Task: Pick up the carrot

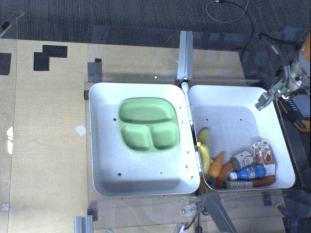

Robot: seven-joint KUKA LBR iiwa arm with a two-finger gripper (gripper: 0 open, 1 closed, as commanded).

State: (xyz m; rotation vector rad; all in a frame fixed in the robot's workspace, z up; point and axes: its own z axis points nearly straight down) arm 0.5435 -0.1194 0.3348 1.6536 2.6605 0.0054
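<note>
The carrot [216,162] is a short orange piece lying at a slant near the front left corner of the right bin [228,110]. It rests between a yellow banana [204,150] on its left and a darker orange-red piece [225,172] on its right. My gripper [265,101] hangs over the bin's far right corner, well away from the carrot, up and to the right of it, with nothing seen in it.
Crowded along the right bin's front wall are a small can [241,158], a blue bottle [249,173], a printed carton [263,153] and a long red-orange item [258,181]. A green divided tray [148,123] lies in the left bin [104,144]. A metal rail [185,57] separates the bins.
</note>
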